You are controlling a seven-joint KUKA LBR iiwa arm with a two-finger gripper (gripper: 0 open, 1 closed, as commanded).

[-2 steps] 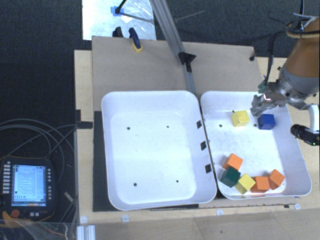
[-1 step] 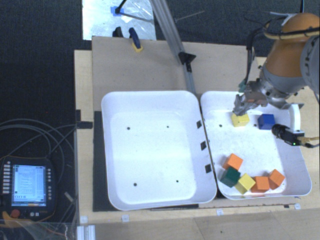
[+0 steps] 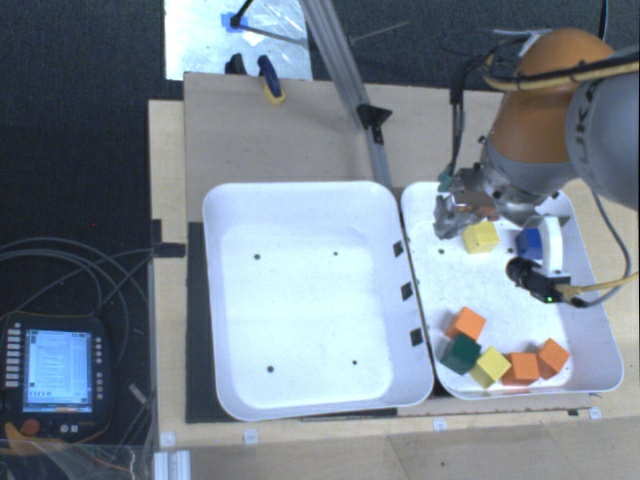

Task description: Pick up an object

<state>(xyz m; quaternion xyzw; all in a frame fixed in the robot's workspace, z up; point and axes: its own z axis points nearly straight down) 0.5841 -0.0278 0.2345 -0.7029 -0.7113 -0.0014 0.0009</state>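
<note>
Camera view: yellow cube [image 3: 481, 237] seemingly beside jaws.

Robot lab or test room is shown. Big grey and orange robot arm [image 3: 560, 98] is set over plain wooden bench [image 3: 300, 128]. Two white bins [image 3: 300, 298] are laid side by side. Small toy blocks [image 3: 500, 353] are kept in right bin. Control pad with screen [image 3: 55, 373] is placed at left, with cables [image 3: 100, 278] beside it. Dark carpet [image 3: 80, 88] is seen around.
</note>
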